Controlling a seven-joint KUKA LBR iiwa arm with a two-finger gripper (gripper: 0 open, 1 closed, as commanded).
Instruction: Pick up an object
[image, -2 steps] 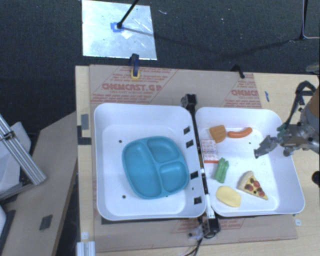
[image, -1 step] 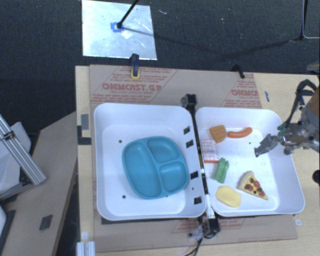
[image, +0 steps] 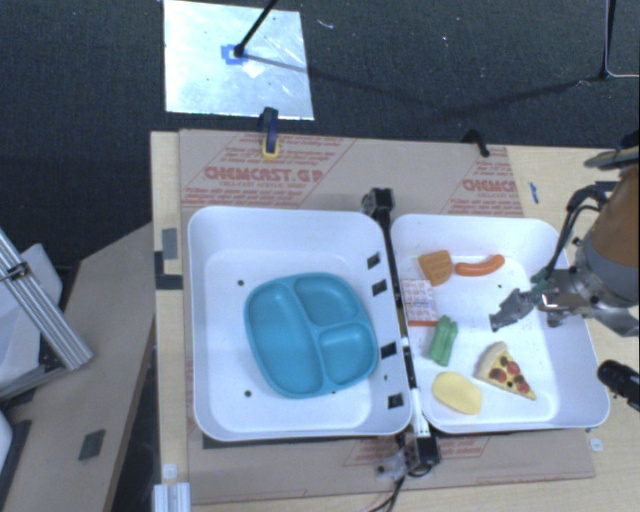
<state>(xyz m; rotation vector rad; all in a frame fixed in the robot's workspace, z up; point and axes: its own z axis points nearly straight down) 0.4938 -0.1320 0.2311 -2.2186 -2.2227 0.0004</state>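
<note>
The right bin (image: 570, 330) holds several toy foods. A tan bread piece (image: 435, 266) and an orange-red sausage (image: 480, 265) lie at its far side. A white and red packet (image: 417, 300) rests by the divider, with a green piece (image: 443, 340) just below it. A yellow lump (image: 457, 392) and a pizza slice (image: 505, 371) sit near the front. My gripper (image: 508, 311) hovers in the middle of this bin, right of the green piece and above the pizza slice. I see nothing held in it.
The left bin (image: 215, 300) contains a blue divided plate (image: 308, 332). A black-clipped divider (image: 392, 310) separates the bins. The arm (image: 605, 275) enters over the right bin's right wall. Cardboard (image: 330, 165) lies under both bins.
</note>
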